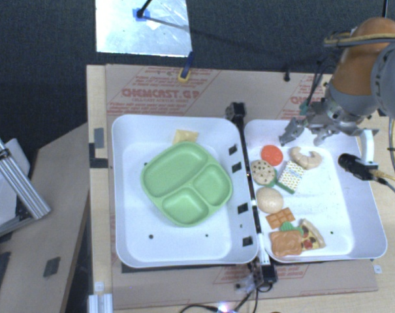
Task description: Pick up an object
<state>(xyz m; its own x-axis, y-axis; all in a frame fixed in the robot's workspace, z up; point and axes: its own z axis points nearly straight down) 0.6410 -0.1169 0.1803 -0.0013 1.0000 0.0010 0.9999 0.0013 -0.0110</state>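
Grey metal, the tool [307, 131] hangs over the far end of the right bin [363, 230], its two fingers spread with nothing between them. Just below it lie one red tomato slice [271, 154] and one pale croissant [305, 157]; nearer the camera, one cookie [263, 171], one egg [269, 199], one pizza slice [310, 235], perhaps a waffle [279, 218]. One green tray [186, 184] sits in the left bin [128, 175].

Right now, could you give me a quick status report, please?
Gripper above right bin, nothing held. Toy food untouched; red tomato slice nearest. Nothing in the way.
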